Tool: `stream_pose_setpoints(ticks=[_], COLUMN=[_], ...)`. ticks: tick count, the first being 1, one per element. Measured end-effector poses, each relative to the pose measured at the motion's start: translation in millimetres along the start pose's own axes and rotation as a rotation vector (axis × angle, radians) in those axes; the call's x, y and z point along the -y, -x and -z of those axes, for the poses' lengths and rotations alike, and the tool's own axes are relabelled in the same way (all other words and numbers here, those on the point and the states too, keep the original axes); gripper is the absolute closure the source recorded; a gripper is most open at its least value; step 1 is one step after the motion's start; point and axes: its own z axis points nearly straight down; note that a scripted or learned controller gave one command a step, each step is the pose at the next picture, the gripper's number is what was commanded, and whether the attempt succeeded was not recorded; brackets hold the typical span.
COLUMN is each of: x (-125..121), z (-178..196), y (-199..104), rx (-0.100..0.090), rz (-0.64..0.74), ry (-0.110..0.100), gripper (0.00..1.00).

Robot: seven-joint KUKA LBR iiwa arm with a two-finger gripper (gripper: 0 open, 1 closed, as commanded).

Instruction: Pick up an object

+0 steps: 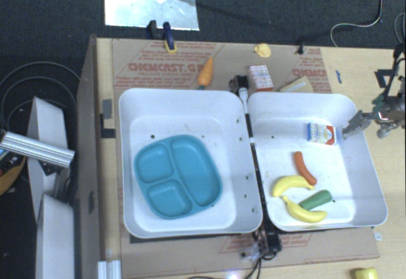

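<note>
Gripper (355, 123) at right bin's (361, 205) right rim, nothing held, finger spread can't tell. Small carton (320, 133) just to its left, long axis roughly left-right. Sausage (305, 168), bananas (298, 194), green piece (316, 199) lie nearer the camera.

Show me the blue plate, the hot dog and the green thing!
plate (177, 174), camera view, middle where its three sections meet
hot dog (305, 168), camera view, middle of its length
green thing (316, 199), camera view, middle of its body
</note>
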Motion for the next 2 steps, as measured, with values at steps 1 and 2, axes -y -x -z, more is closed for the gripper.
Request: stream_pose_setpoints(ticks=[1,2], x=[-66.5,-37.0], z=[-101.4,-163.2], y=[-76.5,-59.4], rx=[-0.003,-0.001], rz=[0.009,-0.003], ry=[0.0,-0.005], gripper=[0.0,0.0])
